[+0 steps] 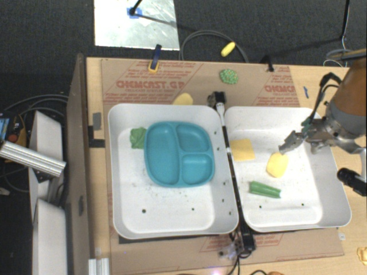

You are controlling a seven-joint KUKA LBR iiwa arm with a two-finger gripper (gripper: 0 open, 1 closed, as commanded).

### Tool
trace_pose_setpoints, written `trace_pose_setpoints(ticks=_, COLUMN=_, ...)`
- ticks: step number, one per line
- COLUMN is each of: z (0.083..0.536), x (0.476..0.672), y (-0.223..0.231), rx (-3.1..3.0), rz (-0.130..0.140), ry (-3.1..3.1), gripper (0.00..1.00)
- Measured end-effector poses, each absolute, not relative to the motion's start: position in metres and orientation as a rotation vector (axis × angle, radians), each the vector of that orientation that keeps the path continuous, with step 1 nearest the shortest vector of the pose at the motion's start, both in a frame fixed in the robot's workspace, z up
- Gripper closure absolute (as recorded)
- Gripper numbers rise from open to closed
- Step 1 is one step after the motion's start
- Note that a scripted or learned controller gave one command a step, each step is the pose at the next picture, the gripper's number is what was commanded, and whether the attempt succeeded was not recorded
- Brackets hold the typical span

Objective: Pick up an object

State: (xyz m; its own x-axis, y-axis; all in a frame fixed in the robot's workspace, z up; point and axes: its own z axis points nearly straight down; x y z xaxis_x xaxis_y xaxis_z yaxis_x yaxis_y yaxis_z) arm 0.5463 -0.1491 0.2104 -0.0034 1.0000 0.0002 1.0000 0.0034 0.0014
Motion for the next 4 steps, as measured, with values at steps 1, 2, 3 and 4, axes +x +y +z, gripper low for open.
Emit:
trace_pose_setpoints(ticks=1, z=0.087, x=0.55, y=-0.137, rx=2.223, rz=-0.004, ry=2.228, gripper=0.0)
trace_pose_setpoints(ticks=2, z=0.104, x=0.552, y=-0.138, rx=2.218, rz=0.003, ry=2.22, gripper=1.0)
trace_pose_setpoints(ticks=3, z=0.104, x=0.552, y=-0.138, rx=2.218, rz=0.003, ry=2.221, gripper=0.0)
trace_pose_setpoints(ticks=4, z=0.083, x=0.495, y=-0.087, rx=2.22, rz=-0.001, ry=2.228, gripper=0.0)
